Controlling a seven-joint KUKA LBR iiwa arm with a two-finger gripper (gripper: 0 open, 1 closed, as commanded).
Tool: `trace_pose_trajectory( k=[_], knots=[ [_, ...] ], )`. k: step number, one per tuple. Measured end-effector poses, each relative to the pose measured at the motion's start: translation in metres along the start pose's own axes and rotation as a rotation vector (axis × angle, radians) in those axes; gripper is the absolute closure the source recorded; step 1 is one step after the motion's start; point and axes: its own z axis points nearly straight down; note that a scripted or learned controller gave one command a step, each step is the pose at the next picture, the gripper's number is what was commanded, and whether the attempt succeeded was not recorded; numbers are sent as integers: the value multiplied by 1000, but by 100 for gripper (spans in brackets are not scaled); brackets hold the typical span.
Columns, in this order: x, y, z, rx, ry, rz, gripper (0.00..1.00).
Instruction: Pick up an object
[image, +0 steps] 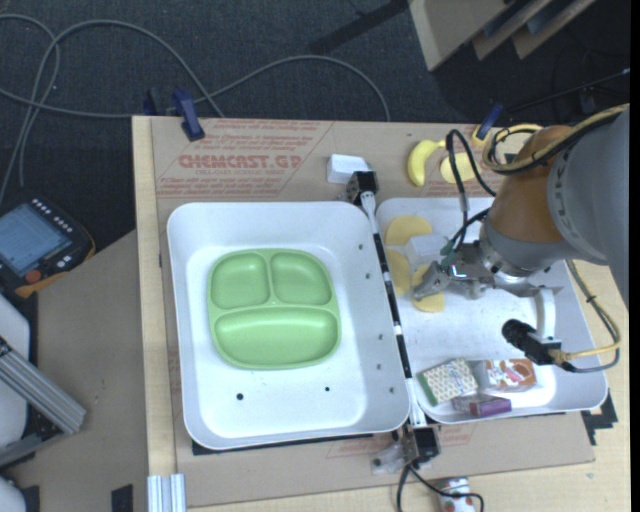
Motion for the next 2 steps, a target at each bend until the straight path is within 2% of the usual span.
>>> trace_pose_trajectory(
  k=[1,2],
  knots=[
    [-2,13,0,-4,-1,-2,0],
    [-7,-3,0,0,0,0,0]
  ],
)
